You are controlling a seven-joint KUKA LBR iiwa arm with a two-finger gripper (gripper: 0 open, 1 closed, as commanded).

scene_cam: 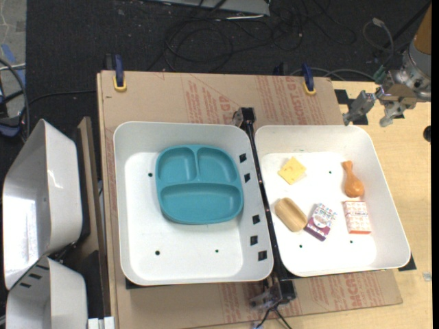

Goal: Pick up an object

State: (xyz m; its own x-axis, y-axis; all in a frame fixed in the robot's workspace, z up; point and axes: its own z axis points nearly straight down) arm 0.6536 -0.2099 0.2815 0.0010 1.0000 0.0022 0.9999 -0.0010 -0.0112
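Currently the gripper (376,108) is seen spread open and gripping nothing, above the right bin's (384,252) far right corner. The chicken drumstick (352,179), lying lengthwise front-to-back in that bin, is judged nearest, just below-left of the gripper.

place: robotics lab | bench: cardboard sheet (206,94) clamped at far edge by clips (120,81) | floor: loose cables (206,26) on dark carpet, far side | setup: two white bins (130,204) with toy food, robot arm (411,67) at right
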